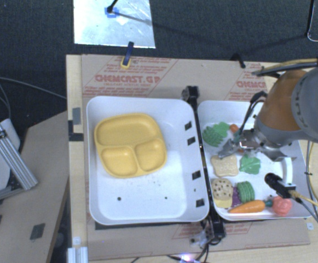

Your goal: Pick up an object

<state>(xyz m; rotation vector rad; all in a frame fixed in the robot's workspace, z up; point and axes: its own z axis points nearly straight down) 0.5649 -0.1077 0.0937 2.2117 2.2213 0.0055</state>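
I see my gripper point(231, 148) low in the right bin point(296, 212), just above the bread slice point(226, 166), beside green lettuce point(216, 132); I cannot tell its state.

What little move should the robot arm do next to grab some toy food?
Probably lower a little. The end effector hovers in the right bin, between the green leafy toy and the bread slice, with nothing visibly between its fingers.
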